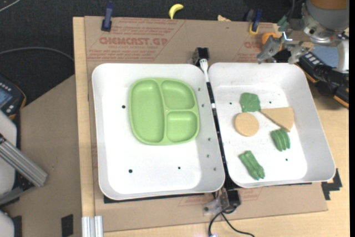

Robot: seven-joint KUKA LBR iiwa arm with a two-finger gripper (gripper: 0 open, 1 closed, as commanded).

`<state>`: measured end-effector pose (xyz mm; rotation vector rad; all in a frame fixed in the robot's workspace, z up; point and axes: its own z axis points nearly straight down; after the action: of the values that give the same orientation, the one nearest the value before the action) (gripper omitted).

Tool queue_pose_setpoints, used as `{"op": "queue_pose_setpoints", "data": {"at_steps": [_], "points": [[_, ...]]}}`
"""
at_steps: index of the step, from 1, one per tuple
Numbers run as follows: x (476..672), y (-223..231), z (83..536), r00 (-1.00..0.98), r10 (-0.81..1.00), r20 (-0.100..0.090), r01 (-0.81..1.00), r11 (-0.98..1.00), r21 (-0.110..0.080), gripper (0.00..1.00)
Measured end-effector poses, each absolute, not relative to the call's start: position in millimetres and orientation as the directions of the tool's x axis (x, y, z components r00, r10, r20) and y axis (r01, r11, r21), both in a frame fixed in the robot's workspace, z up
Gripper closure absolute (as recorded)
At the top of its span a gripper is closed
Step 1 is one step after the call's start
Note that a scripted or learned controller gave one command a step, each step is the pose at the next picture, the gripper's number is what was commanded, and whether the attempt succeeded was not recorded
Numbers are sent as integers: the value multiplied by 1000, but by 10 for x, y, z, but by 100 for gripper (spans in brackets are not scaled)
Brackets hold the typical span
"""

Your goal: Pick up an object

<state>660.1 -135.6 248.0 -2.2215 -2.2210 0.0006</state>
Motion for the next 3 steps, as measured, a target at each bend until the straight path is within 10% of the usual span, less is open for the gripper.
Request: {"op": "queue_pose_setpoints", "data": {"at_steps": [1,2,3], "points": [[6625,-1905,1092,5,1000,1,1000,-5,-13,0],[6313,-1358,824,-3,1000,4,1000,3,-7,0],[6340,-1393,961,1,1000,0,1000,-1,2,100]]}}
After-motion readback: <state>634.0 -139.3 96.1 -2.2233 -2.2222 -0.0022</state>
